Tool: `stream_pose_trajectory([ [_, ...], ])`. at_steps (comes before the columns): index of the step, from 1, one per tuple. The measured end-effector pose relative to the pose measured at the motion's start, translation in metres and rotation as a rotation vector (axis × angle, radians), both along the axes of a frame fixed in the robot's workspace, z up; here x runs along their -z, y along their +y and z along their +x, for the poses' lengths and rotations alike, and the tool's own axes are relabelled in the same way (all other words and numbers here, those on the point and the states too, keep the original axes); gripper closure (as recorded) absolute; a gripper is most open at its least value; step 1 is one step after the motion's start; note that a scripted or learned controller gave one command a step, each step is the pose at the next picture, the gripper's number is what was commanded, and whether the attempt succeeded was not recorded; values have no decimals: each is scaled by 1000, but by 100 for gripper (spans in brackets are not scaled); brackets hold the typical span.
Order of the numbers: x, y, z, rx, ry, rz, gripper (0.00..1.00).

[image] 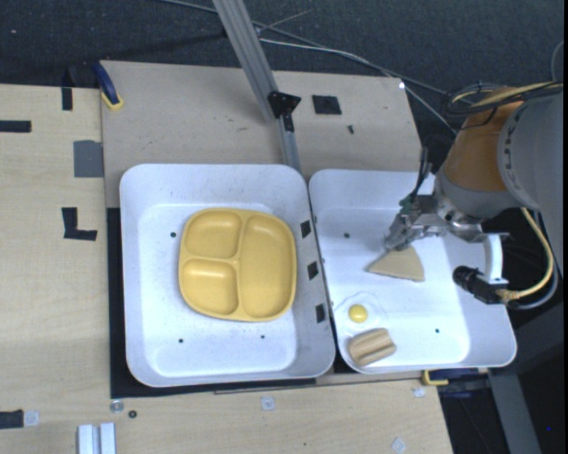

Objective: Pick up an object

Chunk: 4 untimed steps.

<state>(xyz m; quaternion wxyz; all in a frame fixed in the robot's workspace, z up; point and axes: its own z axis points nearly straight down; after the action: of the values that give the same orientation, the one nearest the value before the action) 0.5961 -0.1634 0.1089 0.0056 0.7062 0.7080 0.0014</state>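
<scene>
1. The table carries two white bins side by side; the left bin holds a yellow divided plate lying flat near its middle; the right bin holds three small things.

2. In the right bin lie a tan wedge like a slice of bread or cheese, a small yellow round piece near the bin's left wall, and a brown bread-roll shape by the front wall, just beside the yellow piece.

3. The arm reaches in from the right; the tool hangs low in the right bin, its tip at the upper edge of the tan wedge, touching it or very nearly so.

4. Whether the tool is apart or together cannot be told; the tip is small and dark against the bin, and no object is seen between its parts.

5. The step in hand seems to be the descent onto the tan wedge, which still lies flat on the bin floor; the pick is not yet done.

6. The next move probably calls for a firm closing on the wedge's thin edge and then a straight lift; a flat, low piece like this may slip out, so the hold should be checked once it rises.
</scene>
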Motion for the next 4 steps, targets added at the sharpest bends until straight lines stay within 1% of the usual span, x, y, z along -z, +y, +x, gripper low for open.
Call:
stream_pose_trajectory([
  [1,-46,-4,-5,2,7,5,100],
  [2,-92,-4,4,0,6,5,100],
  [3,-134,-4,2,1,6,5,100],
  [4,-141,53,-4,-4,10,8,100],
])
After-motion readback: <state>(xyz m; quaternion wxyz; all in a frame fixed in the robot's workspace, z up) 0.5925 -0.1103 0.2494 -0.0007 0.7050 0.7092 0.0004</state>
